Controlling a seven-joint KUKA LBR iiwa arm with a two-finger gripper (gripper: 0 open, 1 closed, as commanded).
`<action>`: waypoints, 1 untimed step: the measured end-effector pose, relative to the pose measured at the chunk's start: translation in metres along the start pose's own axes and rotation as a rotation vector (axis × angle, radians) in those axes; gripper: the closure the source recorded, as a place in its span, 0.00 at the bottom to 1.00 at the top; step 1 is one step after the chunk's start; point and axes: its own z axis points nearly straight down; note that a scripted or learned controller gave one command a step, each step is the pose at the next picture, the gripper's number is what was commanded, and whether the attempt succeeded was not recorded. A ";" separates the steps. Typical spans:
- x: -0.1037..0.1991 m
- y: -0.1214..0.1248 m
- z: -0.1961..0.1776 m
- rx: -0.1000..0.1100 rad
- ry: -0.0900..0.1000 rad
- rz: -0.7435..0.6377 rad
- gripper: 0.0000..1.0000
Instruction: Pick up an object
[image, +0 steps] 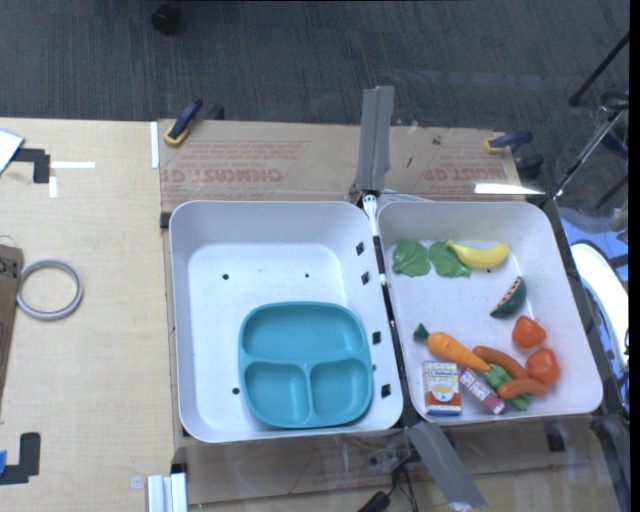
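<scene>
Plainly counted, two white bins sit side by side: the left bin (180, 300) and the right bin (560, 260), their inner rims touching. The left one holds a single teal plate (305, 365) with three compartments, lying flat toward the near wall.

The right one holds the toy food that could be picked:
- two green leaves (408, 257) beside one yellow banana (478, 254) at the far end
- one melon slice (509, 298)
- two red tomatoes (528, 332), one near the other
- one carrot (455, 350) and one brown sausage (498, 358)
- one small carton (441, 388) and one small red pack (482, 390) at the near wall

The print on both is too small to read.

A cardboard sheet (250, 160) under the bins bears red lettering, upside down, seemingly "CHEMCAST GP". Two blue and yellow clamps (183, 121) pin its far edge. One tape roll (48, 289) lies on the wooden table, well apart to the left. A grey bar (376, 135) rises between the bins. Nothing covers the food. How the claw stands, spread or closed, I cannot tell.
</scene>
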 end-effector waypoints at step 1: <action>-0.002 0.000 -0.010 0.002 -0.005 0.000 1.00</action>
